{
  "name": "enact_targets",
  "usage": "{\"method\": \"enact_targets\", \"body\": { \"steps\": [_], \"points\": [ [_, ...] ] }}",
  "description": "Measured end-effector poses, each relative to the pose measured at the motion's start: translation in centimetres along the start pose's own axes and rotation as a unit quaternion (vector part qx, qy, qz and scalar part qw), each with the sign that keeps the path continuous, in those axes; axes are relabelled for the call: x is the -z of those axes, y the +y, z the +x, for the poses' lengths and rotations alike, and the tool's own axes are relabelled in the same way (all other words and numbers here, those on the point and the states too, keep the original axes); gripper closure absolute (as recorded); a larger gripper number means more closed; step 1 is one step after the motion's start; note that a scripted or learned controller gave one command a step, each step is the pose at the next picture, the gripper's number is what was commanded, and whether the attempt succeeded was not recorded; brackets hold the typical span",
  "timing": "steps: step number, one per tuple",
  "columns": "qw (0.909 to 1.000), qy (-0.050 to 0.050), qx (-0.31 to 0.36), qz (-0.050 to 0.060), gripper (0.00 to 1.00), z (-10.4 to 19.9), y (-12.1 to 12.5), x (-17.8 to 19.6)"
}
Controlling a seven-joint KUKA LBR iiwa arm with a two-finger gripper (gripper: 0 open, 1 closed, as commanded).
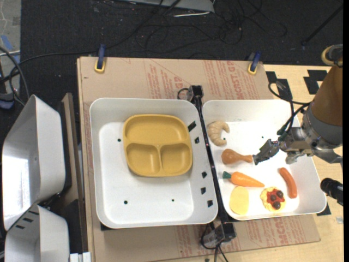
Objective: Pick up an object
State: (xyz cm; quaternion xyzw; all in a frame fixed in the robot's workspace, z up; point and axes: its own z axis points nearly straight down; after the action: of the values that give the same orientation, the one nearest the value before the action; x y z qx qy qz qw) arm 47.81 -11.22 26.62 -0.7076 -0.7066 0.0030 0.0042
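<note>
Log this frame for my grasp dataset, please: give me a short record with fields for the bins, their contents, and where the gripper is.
left bin: holds a yellow divided plate
right bin: holds a croissant, chicken drumstick, carrot, sausage, yellow slice and small pizza
gripper: over the right bin, just right of the chicken drumstick
held: nothing seen between the fingers
arm: reaches in from the right

I'm standing in a robotics lab: loose black cables [163, 26] are trailing across dark carpet beyond a clamped cardboard-topped bench [163, 78].
</note>
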Motion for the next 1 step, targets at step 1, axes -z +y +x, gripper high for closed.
{"method": "enact_targets", "body": {
  "steps": [1],
  "points": [
    [1.0000, -0.001, 0.001, -0.005, 0.00, 0.02, 0.17, 0.44]
  ]
}}
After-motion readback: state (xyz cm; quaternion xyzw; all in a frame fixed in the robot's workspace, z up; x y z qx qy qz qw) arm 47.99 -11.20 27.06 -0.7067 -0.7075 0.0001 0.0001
